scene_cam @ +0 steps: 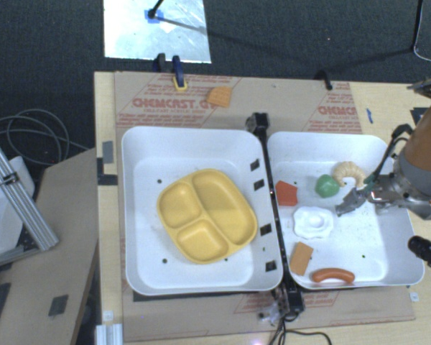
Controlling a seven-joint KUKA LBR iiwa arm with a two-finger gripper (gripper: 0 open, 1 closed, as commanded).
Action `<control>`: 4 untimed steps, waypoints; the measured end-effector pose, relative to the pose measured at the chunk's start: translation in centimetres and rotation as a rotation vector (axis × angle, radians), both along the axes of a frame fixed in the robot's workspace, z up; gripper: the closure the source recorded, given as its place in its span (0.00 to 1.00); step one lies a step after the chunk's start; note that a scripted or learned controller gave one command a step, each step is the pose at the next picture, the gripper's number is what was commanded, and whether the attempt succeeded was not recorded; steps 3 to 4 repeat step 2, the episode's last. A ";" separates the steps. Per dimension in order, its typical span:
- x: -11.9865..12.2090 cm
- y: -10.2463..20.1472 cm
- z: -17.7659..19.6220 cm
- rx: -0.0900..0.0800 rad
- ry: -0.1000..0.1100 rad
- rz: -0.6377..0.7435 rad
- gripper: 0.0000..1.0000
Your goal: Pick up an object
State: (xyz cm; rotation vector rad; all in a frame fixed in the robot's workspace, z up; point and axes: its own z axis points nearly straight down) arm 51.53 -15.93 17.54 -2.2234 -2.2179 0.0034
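The gripper sat low in the right bin, reaching in from the right. Its fingers looked spread apart with nothing between them, so released, not grasping anything. The tips were just right of the toy fried egg and just near of the green ball, close to both, though I couldn't tell if they touched either.

Counted six toys in that right bin: one green ball, one beige croissant-shaped piece just beside it on the far side, one red wedge by the left wall, one fried egg in the middle, one tan cracker-like slab nearer, and one sausage along the near wall.

The left bin had just one thing in it, a yellow divided plate with three compartments, sitting tilted in the middle.

There was also one orange block lying on the cardboard beyond the bins, well apart from everything else.
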 end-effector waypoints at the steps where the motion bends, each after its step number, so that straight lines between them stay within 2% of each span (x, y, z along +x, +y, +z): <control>1: -2.7 -0.4 -5.8 0.002 0.002 0.001 0.00; 2: 4.1 6.0 3.6 0.000 -0.016 0.015 0.00; 4: 4.1 6.0 3.6 0.000 -0.016 0.015 0.00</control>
